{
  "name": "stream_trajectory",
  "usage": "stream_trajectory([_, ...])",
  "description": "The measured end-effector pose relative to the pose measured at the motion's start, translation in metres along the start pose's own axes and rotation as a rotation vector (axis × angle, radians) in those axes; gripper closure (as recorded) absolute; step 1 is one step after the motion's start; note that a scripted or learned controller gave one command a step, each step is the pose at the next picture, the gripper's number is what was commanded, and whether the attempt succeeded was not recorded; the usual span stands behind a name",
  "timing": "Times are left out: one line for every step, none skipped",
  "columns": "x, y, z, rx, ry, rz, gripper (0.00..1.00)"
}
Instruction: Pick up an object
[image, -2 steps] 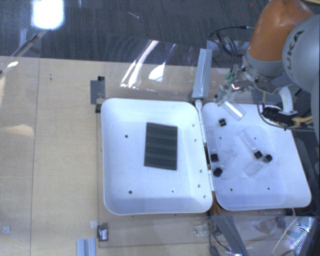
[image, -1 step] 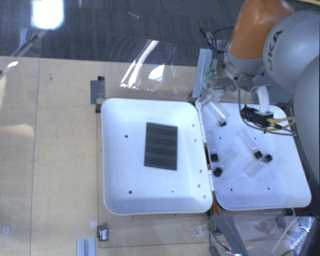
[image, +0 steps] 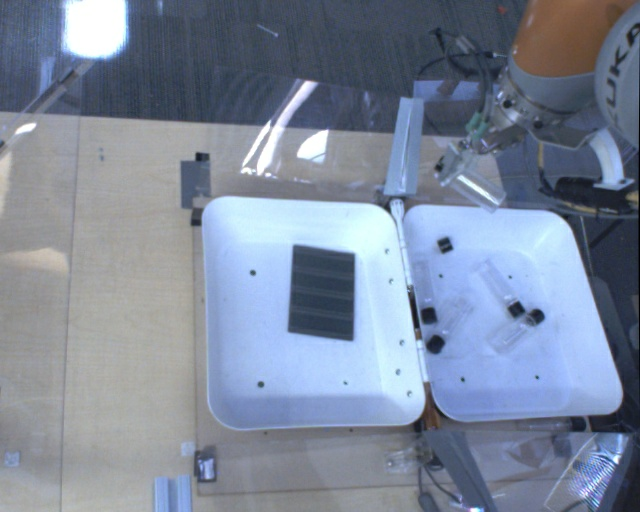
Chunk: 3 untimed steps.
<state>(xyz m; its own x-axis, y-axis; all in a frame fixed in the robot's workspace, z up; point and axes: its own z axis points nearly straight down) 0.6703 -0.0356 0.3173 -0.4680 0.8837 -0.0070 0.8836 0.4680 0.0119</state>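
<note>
A dark ribbed rectangular block (image: 322, 292) lies flat in the middle of the left bin (image: 232, 380). In the right bin (image: 580, 380) lie several clear vials with black caps: one vial (image: 497, 284) right of the middle, another (image: 507, 336) just below it, and a third (image: 452, 312) near the left wall. A small black cap (image: 443, 243) sits towards the bin's far left corner. My gripper (image: 468, 170) hangs above the bench behind the right bin's far left corner, well away from every object. A pale, glassy shape shows at its tip, too unclear to name.
A grey metal post (image: 404, 150) stands upright behind the seam between the bins. Black cables (image: 585, 190) run along the far right behind the right bin. A clear sheet with glare (image: 290, 140) covers the bench behind the left bin.
</note>
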Motion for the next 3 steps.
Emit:
stream_trajectory([0.035,0.017,0.062,0.007,0.005,0.046,1.0])
stream_trajectory([0.067,0.034,0.06,0.007,0.004,0.298,1.0])
stream_trajectory([0.068,0.036,0.048,0.0,0.002,0.293,1.0])
